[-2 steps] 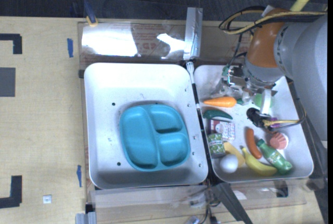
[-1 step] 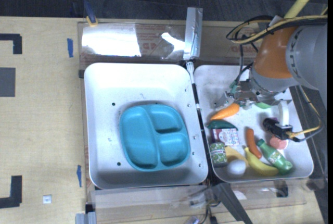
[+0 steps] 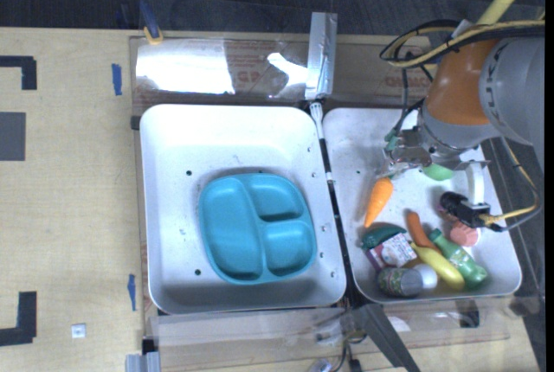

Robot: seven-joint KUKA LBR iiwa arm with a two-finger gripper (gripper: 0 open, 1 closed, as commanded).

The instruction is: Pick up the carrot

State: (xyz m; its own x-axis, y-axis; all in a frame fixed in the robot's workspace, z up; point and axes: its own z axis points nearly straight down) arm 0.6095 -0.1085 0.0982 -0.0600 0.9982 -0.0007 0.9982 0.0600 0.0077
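The carrot (image 3: 377,200) is an orange cone lying in the right bin (image 3: 346,145), near its left wall, with its thick end pointing up and to the right. My gripper (image 3: 401,159) hangs just above and to the right of that thick end, very close to it. From this angle I cannot make out whether it touches the carrot. The grey arm with its orange band (image 3: 454,89) reaches in from the upper right.
A pile fills the right bin's lower part: a dark green piece (image 3: 382,234), a small orange item (image 3: 417,227), a yellow banana (image 3: 438,266), a green bottle (image 3: 465,263), a can (image 3: 401,280) and a pink item (image 3: 465,234). A blue divided plate (image 3: 258,227) sits in the left bin (image 3: 164,154).
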